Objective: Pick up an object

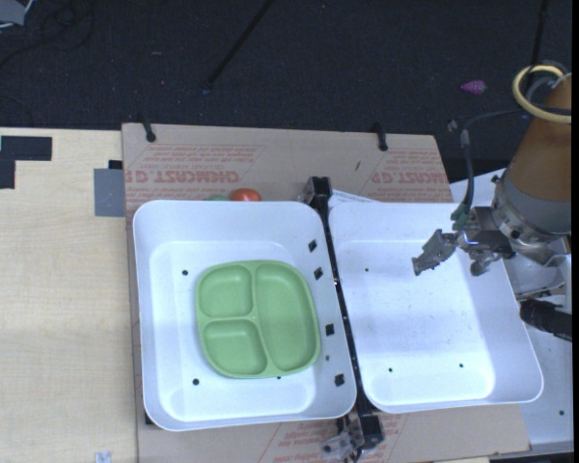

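A light green divided plate (258,317) lies flat in the left white bin (164,249), a little right of its middle. My gripper (455,258) hovers over the upper right part of the right white bin (405,384), far from the plate. Its two fingers stand apart, open, with nothing between them. One dark fingertip (428,258) points left and down toward the bin floor.
A small red-orange object (245,196) and a bit of green (217,198) peek out behind the left bin's far rim, on the cardboard sheet (270,162). A black divider (333,297) runs between the bins. The arm's orange band (545,152) stands at the right.
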{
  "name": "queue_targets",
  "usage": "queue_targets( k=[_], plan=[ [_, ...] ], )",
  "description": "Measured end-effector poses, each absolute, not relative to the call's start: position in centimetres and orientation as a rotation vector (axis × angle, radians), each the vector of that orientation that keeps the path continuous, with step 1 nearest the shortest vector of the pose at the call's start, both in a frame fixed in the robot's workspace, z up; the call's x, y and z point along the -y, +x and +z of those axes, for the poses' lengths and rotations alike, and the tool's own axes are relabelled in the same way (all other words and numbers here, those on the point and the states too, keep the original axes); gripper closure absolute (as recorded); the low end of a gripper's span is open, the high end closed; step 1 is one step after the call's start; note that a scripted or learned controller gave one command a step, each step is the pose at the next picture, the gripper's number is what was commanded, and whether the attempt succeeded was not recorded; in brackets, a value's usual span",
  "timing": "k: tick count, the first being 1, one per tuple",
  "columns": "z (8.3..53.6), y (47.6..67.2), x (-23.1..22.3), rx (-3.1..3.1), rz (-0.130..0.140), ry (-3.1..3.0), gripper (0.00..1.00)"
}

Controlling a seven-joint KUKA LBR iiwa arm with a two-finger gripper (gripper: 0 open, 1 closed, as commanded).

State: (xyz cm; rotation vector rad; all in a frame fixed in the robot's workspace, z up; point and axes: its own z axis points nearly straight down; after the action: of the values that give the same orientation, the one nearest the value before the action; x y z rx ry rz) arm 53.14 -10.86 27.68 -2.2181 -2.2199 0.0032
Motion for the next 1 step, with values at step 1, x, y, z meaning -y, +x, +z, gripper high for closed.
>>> queue_targets(
  k=[1],
  plan=[
    [21.80, 52.15, 10.92, 2.216, 0.008, -2.216, 0.00]
  ],
)
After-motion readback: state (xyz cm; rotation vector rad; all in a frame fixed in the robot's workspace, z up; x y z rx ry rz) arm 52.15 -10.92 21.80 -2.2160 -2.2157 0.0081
